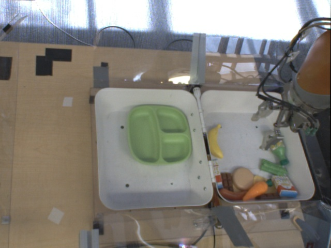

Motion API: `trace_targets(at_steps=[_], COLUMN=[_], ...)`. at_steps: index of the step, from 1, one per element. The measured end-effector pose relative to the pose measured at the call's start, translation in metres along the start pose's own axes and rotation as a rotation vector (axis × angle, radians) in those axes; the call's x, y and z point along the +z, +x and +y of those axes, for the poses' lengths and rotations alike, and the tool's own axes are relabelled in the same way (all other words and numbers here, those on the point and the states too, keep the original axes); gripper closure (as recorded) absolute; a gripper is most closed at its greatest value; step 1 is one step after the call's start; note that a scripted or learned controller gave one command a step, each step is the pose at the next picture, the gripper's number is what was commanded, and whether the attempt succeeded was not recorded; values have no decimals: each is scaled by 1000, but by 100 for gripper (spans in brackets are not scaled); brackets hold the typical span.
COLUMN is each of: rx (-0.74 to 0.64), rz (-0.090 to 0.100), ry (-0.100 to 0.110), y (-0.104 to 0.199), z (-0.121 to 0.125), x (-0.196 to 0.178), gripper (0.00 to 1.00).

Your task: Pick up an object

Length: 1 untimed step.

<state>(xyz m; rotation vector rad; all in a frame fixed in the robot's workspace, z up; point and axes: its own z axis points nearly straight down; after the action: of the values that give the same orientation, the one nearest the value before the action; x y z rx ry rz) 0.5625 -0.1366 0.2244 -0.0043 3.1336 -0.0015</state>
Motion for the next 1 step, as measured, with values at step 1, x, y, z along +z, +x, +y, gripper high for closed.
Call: trace_targets(at_steps=[1], rx=[-21], rz=[2], ry=[1], y=[-16], z=[-49], x=[39], gripper=[0])
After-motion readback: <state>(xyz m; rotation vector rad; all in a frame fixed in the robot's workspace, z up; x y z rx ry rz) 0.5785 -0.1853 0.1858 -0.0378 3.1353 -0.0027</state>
